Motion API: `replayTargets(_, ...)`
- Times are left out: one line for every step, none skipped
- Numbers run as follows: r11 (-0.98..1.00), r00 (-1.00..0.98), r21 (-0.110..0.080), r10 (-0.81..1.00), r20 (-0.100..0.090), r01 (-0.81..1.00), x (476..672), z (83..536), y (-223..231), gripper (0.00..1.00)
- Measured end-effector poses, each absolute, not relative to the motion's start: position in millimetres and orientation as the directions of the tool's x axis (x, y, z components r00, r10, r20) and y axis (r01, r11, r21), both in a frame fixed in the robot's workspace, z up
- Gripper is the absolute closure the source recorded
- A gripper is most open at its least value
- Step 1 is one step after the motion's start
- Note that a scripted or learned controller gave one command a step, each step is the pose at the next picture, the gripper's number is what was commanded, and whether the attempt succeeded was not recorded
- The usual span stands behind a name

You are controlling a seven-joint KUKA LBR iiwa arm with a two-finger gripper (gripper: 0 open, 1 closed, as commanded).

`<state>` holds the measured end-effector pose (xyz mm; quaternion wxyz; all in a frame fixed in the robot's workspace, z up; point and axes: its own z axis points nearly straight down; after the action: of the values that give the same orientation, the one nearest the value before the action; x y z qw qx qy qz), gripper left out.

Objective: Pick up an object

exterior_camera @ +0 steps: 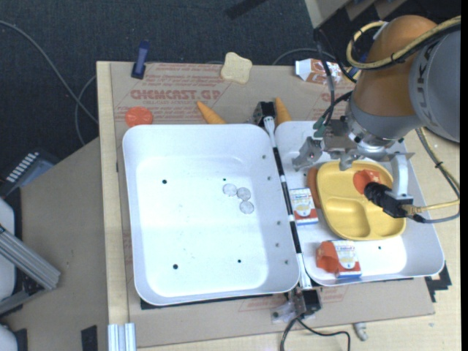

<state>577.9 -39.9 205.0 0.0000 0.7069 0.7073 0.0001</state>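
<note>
- White bins sit side by side on the tabletop (183,316): a left bin (146,196) and a right bin (420,258).
- Yellow plate (351,210) lies in the right bin, with a small red thing (363,180) at its top edge.
- Small box (301,202) lies just left of the plate, by the wall between the bins.
- Red and white pack (338,258) lies below the plate, near the front of the right bin.
- Three clear little discs (239,197) lie in the left bin.
- Grey arm (395,86) reaches in from the right, over the top of the right bin.
- Its jaws (356,152) hang over the plate's top edge. I cannot tell if they are open or closed.
- Behind the bins lie an orange carrot (210,113), a bread piece (235,67) and a blue peg (140,59).
</note>
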Motion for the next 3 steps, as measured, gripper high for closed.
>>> replayTargets(-0.002, 0.002, -0.005, 1.000, 0.000, 1.000, 598.4, 103.4, -94.4, 0.00)
replayTargets(0.000, 0.000, 0.000, 1.000, 0.000, 1.000, 598.9, 85.3, -101.4, 0.00)
replayTargets(0.006, -0.006, 0.005, 1.000, 0.019, 1.000, 602.4, 97.8, -90.2, 1.00)
